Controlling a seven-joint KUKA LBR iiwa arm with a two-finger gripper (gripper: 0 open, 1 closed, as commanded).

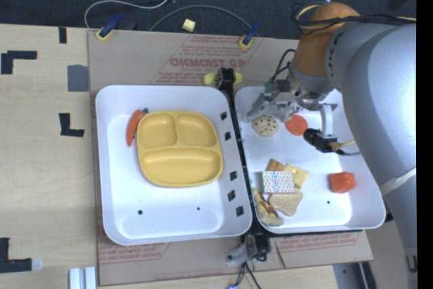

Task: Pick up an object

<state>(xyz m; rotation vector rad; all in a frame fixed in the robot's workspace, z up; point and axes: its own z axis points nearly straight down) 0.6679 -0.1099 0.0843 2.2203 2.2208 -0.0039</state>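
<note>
Reaching in from the right, the big grey arm (379, 91) with its orange band (318, 44) takes up most of that side of the tabletop (40, 166). Under it sits a sheet of brown cardboard (196, 61) carrying two shallow white bins side by side. The left bin (115, 213) has a yellow divided plate (179, 147) roughly in its middle, with an orange carrot-like toy (133, 126) lying just beside the plate's left edge.

The right bin (365, 213) holds the smaller stuff the task could go for: a pile of crackers and a small patterned packet (279, 183) near the front left, a red tomato-like piece (342, 181) off to the right and well apart from the pile, a flat red-orange disc (295, 124) further back, and a chocolate chip cookie (265, 124) just left of that disc.

The end effector (274, 101) hangs low at the back of the right bin, right above the cookie; can't tell how far its fingers are spread, and nothing is visibly between them
</note>
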